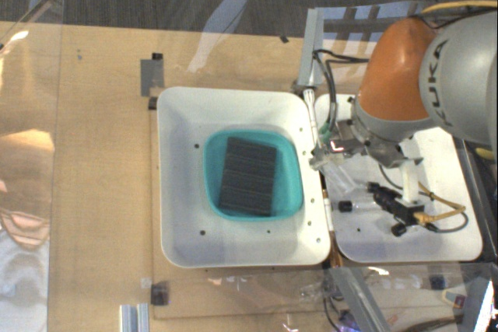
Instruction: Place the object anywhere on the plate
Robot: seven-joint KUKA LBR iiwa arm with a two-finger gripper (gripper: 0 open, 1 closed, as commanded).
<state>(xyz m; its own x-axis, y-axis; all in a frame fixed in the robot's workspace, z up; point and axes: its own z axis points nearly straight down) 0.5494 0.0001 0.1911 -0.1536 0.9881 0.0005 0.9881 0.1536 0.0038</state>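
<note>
A teal plate (289, 181) with a raised rim sits in the middle of the left white bin (179, 167). A dark grey ribbed rectangular object (249, 175) lies flat on the plate, slightly tilted, well inside the rim. My gripper (330, 155) hangs below the orange-banded wrist, over the left edge of the right bin (459, 245). It is to the right of the plate and apart from the object. The wrist hides most of the gripper from above.
The wall between the two bins (323, 198) runs just under the gripper. The arm's grey and orange body (405, 82) covers the upper part of the right bin. A metal frame (311, 50) stands behind the bins.
</note>
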